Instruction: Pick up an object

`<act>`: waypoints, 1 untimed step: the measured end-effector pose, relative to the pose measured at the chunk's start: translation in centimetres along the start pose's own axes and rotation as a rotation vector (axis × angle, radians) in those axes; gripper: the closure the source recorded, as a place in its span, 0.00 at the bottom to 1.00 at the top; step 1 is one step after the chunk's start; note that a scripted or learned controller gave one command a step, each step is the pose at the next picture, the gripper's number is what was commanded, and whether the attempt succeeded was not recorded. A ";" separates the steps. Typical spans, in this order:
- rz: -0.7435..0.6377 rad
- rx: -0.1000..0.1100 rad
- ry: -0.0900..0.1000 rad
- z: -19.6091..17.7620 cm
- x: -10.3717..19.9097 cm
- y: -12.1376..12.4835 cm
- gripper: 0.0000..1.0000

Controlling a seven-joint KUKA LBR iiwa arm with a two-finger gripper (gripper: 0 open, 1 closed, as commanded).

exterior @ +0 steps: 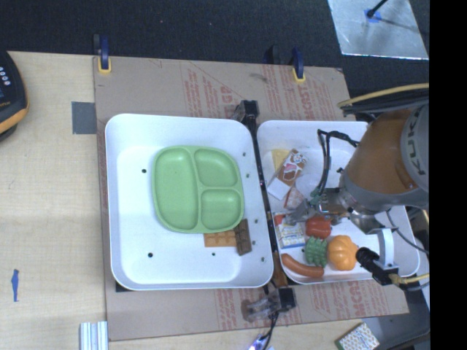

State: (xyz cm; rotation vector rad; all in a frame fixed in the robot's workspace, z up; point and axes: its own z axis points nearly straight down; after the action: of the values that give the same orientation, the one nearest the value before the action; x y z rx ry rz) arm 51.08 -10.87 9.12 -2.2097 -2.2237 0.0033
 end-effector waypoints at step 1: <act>-0.001 -0.002 -0.003 -1.2 -0.1 0.0 1.00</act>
State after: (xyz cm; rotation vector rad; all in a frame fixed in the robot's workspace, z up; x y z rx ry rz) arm 51.07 -11.01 10.30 -2.2114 -2.2269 0.0042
